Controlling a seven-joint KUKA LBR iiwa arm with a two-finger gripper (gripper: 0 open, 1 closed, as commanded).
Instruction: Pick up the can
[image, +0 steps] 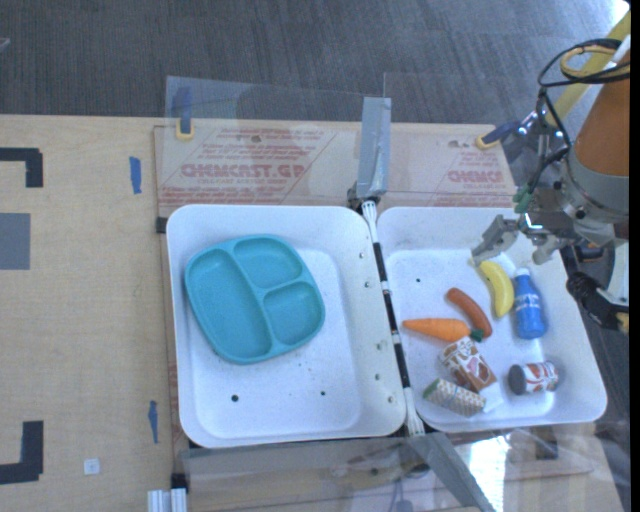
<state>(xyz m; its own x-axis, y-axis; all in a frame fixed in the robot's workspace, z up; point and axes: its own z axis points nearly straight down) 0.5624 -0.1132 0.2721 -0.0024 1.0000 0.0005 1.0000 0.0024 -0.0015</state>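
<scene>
A pale wooden bench carries two shallow white bins side by side, the left bin (200, 400) holding a teal divided plate (255, 297) and the right bin (590, 395) crowded with small items. My gripper (520, 240) hangs over the far part of the right bin, its two fingers spread apart with nothing between them, just above the banana (497, 285). The can (532, 377) lies on its side near the bin's near right corner, well apart from my fingers, with the blue bottle (529, 307) between us. To do this well, I judge I should travel toward the near wall, passing over the bottle, and turn my wrist so the fingers straddle the can across its round body, not along its length. It may roll, so I should come straight down and close centred. The small carton (468, 362) and the carrot (437, 328) lie to its left, clear enough.
</scene>
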